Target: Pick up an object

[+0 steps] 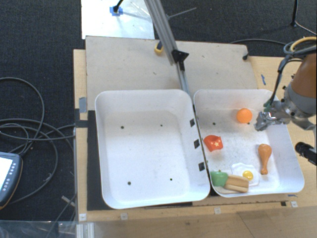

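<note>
The right bin (pixel 287 133) holds an orange ball (pixel 243 115) near its back, a red pepper-like piece (pixel 213 143) by its left wall, and an orange drumstick (pixel 264 157) toward the right. At its front lie a fried egg (pixel 246 173), a tan bread roll (pixel 236 183) and a green piece (pixel 218 176). My gripper (pixel 262 120) hangs over the bin's right back part, just right of the orange ball, with nothing visible between its fingers.
The left bin (pixel 104 133) stands beside the right one, sharing a taped edge. A grey pole (pixel 163 24) slants across the board behind the bins. Cables lie on the dark floor at left, and a tablet (pixel 7 175) sits at the left edge.
</note>
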`<action>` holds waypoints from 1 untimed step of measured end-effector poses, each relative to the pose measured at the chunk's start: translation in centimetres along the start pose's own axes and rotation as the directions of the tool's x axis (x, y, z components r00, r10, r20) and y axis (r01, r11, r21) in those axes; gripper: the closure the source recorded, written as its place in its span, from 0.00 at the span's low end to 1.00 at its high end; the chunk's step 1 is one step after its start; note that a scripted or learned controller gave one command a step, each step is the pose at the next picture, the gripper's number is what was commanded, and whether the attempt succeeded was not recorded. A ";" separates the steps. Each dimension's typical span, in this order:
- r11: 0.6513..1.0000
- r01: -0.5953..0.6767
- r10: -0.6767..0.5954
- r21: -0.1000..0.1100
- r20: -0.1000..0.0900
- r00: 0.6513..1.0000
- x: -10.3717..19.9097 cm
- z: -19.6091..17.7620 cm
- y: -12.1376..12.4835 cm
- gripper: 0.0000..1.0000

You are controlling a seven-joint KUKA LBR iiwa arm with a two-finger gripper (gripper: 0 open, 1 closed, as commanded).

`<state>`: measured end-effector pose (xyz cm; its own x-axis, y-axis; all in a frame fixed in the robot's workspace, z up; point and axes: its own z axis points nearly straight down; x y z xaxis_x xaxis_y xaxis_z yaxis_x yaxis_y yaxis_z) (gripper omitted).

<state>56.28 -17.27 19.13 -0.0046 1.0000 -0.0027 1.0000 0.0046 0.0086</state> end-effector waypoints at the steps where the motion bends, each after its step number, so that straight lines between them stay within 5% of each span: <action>1: 1.000 0.001 -0.001 0.000 0.000 1.000 -0.1 -5.4 0.2 1.00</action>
<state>56.48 -17.33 24.58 -0.0054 1.0000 -0.0027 1.0000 0.0054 0.0083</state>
